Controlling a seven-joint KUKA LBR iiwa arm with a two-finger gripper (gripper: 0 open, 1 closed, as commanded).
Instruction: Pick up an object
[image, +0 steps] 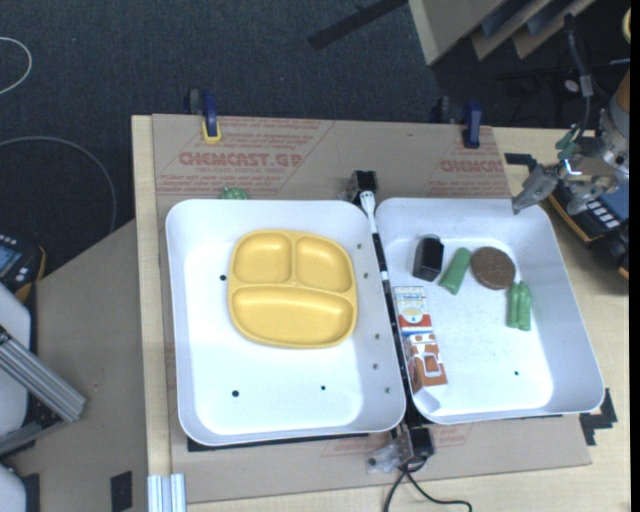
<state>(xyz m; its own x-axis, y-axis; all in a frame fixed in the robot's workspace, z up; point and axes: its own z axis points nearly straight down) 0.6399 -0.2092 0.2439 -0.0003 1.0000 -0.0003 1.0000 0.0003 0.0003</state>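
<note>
The right bin (560, 395) holds a small black block (428, 257), a green stick (456, 270), a brown round disc (492, 268), a green bottle-shaped piece (519, 305) and a flat orange-and-white carton (420, 338) along its left wall. In the left bin (200, 400) lies a yellow divided plate (293, 288). My gripper (548, 180) hangs at the upper right, over the far right corner of the right bin, above and apart from all the objects. Nothing shows in its grasp.
Both bins rest on a brown cardboard sheet (300, 150) held by blue clamps (209, 112) at the back edge. A black bar (372, 230) runs between the bins. A small green item (234, 193) lies behind the left bin.
</note>
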